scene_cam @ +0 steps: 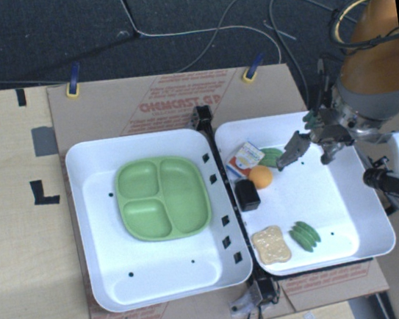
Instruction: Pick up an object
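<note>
The gripper (308,152) hangs over the far right part of the right bin (339,201), its two dark fingers spread wide apart: one finger (292,150) reaches toward the bin's left side, the other (330,152) points down near the bin's right wall. Nothing lies between the fingers. The tip of the leftward finger sits close to a green object (271,157) at the far side of the right bin; whether it touches cannot be told.

Inside the right bin, all objects cluster along its left wall and near edge. A white, red and blue packet (245,157) lies at the far left, just beside the green object. An orange ball (260,177) rests just nearer than the packet, and a black block (247,195) lies beside the ball against the left wall. At the near edge lie a tan biscuit-like piece (272,244) and, to its right, a green pod-shaped toy (305,236), slightly apart.

The left bin (95,208) adjoins the right bin and holds a green divided plate (163,197). Both bins rest on a cardboard sheet (175,95) over a pale wooden bench (19,241). Beyond the bins, cables (252,13) cross dark carpet (17,33).
</note>
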`<state>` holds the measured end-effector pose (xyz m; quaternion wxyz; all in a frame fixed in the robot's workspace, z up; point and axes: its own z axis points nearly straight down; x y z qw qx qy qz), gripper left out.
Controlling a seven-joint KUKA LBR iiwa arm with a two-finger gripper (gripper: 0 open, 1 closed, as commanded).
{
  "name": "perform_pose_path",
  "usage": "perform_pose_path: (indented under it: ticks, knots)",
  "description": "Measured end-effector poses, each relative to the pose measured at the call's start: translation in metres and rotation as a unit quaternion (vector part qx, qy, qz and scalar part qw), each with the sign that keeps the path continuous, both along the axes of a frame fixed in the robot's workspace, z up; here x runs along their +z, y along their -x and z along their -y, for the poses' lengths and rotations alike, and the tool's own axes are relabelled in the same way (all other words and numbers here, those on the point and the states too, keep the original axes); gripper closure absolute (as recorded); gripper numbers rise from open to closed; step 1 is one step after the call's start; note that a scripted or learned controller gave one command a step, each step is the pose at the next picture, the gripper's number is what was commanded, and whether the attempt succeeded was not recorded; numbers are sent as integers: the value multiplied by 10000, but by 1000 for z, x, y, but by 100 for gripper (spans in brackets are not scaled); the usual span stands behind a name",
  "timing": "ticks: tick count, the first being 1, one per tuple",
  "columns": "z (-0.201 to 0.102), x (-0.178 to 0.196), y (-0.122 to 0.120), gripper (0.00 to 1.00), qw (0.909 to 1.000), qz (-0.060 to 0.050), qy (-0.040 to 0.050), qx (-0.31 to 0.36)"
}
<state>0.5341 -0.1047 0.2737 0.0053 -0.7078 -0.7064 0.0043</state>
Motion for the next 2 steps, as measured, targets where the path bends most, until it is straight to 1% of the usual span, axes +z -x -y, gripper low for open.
perform_pose_path:
  ticks: [1,2]
  knots:
    - [0,6,-2,0,10000,60,7,17]
    - [1,-56,4,0,10000,36,6,13]
